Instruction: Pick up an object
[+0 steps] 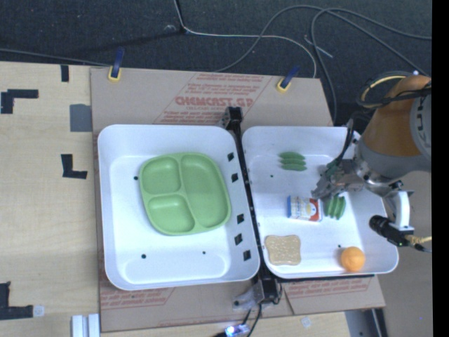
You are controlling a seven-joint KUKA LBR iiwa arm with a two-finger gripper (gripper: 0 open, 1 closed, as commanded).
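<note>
The light is bright and even and seems to fall from above. The two shallow white plastic bins are almost washed out, with soft glare on their floors and only faint shadows along the inner walls. The green divided plastic plate casts a thin, soft shadow. The dark carpet at the top stays dim. The picture is slightly soft and grainy; small details are blurred.
</note>
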